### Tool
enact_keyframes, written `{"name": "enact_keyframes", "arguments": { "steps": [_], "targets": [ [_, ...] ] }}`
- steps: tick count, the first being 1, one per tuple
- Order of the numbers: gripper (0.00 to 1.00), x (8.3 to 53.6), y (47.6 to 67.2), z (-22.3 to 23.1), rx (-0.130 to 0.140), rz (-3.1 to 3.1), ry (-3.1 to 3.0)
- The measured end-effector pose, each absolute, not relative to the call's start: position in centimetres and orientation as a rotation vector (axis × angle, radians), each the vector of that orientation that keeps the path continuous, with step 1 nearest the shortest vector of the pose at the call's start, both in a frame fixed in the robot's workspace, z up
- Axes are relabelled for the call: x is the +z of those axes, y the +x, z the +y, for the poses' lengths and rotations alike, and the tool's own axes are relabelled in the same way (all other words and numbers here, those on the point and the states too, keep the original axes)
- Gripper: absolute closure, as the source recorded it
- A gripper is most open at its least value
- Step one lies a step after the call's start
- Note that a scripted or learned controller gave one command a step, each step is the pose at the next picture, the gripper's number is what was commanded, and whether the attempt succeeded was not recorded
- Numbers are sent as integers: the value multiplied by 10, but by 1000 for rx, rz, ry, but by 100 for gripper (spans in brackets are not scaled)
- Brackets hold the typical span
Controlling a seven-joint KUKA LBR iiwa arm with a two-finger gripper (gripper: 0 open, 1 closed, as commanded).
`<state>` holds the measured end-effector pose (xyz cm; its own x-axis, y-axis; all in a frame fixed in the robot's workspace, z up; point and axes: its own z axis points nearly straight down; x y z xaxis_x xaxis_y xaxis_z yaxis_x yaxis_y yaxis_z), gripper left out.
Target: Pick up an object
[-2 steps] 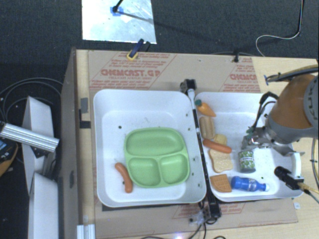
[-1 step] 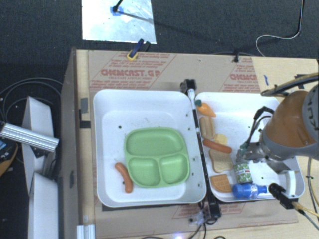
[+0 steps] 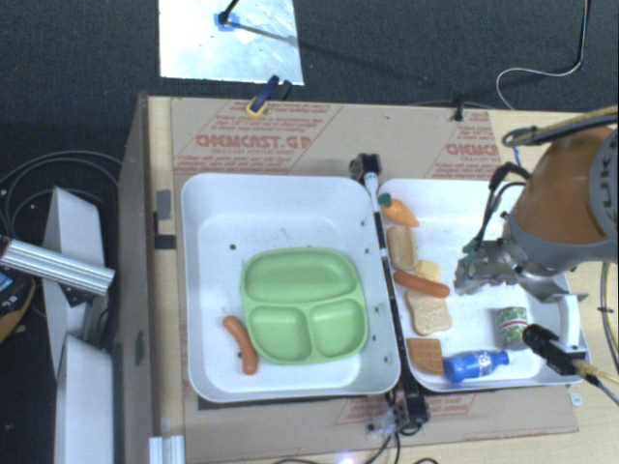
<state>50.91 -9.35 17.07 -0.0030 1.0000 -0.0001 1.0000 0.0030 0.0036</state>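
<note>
Camera view. Cardboard-covered surface carries two white bins side by side.

Left bin: green divided plate lies flat in the middle. Left sausage lies on the bin floor just beside the plate's lower-left corner.

Right bin: items run in a column down its left side. From top:
- carrot
- upper bread slice
- small yellow piece
- right sausage, lying crosswise
- lower bread slice, touching the sausage from below
- tan cracker at the bottom-left corner

Blue bottle lies on its side along the bottom wall, just right of the cracker. Green can stands above and to the right of the bottle.

Arm reaches in from the right over the right bin. Hand sits low in the bin's middle, just beside the right end of the right sausage, above the can and bottle. Nothing is seen gripped in it. Whether the hand is spread or pressed together cannot be told from this angle.

All pickable objects lie in the bins. The nearest to the hand is the right sausage.
</note>
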Motion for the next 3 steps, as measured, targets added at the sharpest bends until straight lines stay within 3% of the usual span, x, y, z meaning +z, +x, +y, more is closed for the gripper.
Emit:
{"name": "enact_keyframes", "arguments": {
  "steps": [1,2,3],
  "targets": [
    [0,87,525,-182,-1,2220,2221],
    [0,84,487,-198,1,2222,2220],
    [0,125,497,-141,3,2224,2216]
  ]
}}
